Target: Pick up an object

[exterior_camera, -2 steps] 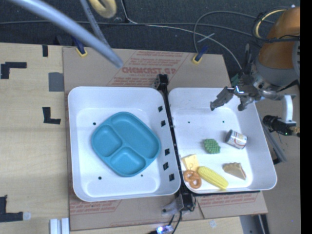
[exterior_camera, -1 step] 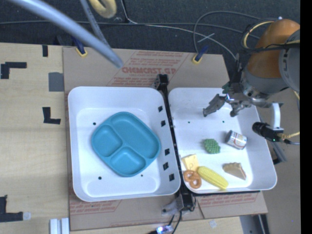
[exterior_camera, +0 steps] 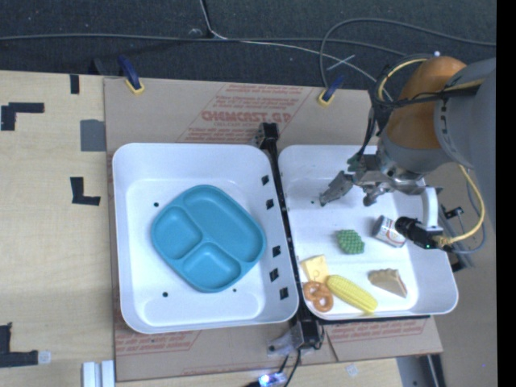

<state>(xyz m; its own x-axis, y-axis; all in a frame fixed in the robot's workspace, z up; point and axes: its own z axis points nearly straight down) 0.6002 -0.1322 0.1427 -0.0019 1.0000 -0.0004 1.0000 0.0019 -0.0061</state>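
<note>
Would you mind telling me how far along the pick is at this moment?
Nothing looks picked yet. The end effector hangs open over the right bin, holding nothing. The green piece, corn, pretzel and wedge all lie in it. Closing on one and lifting remain.

Arm point(exterior_camera: 463, 103): grey casing, smooth rounded shell, bulky. Orange band point(exterior_camera: 423, 95) above wrist, glossy, domed. Wrist section below it metallic grey, shaded. Yellow cable point(exterior_camera: 476, 224) loops down arm's near side; thin dark cables point(exterior_camera: 379, 103) run beside orange band. Gripper point(exterior_camera: 355, 190): dark grey metal, two slim fingers point(exterior_camera: 332, 192), angular brackets behind. White bracket point(exterior_camera: 430, 208) with small black cylindrical part point(exterior_camera: 411, 230), possibly sensor or connector; too blurred for detail.
</note>
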